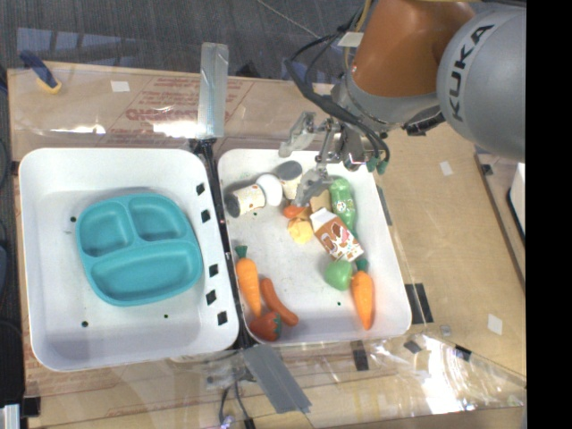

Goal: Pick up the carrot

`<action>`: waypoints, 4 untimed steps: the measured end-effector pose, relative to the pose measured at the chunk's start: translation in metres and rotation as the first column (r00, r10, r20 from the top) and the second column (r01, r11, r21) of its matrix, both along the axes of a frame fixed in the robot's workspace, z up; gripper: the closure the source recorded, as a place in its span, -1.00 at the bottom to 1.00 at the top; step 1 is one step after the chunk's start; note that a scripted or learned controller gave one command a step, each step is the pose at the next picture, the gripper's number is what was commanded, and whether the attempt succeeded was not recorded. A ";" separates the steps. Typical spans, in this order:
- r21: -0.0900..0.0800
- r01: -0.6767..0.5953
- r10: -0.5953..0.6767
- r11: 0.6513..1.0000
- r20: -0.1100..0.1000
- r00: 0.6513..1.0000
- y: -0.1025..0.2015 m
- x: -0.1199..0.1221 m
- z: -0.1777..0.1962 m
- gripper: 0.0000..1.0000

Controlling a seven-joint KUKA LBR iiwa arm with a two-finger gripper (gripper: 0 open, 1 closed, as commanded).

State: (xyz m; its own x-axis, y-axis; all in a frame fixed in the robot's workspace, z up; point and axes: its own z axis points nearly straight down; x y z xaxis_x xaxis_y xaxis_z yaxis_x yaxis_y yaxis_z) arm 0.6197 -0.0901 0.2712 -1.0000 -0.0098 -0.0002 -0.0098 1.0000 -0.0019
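Orange carrot [362,298] lies at 4 o'clock in right bin [268,161], leaf end against green toy [338,275]. Second carrot [248,284] at 8 o'clock along wall. Gripper [313,184] hovers at 12 o'clock over clutter; finger state: cannot tell. Carrot ungrasped.

Single fixed camera above bench, looking down at a slant. Both white bins: left bin [36,266], right bin [393,275]. Arm [465,52] enters from view's right, close, upper corner.
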 end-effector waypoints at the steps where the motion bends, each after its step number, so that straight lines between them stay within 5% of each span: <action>1: 0.001 0.137 -0.137 0.991 -0.009 0.991 -0.069 -0.024 -0.111 -1.00; 2: 0.002 0.367 -0.367 0.930 -0.002 0.930 -0.116 -0.076 -0.158 -1.00; 3: 0.003 0.404 -0.404 0.915 0.002 0.915 -0.118 -0.141 -0.179 -1.00; 4: 0.004 0.394 -0.394 0.919 0.006 0.919 -0.117 -0.138 -0.167 1.00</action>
State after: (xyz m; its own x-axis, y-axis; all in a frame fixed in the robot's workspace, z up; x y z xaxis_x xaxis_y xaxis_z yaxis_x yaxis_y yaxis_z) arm 0.4815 -0.2067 0.1038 -0.9230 0.3848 -0.0066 0.3848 0.9230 0.0025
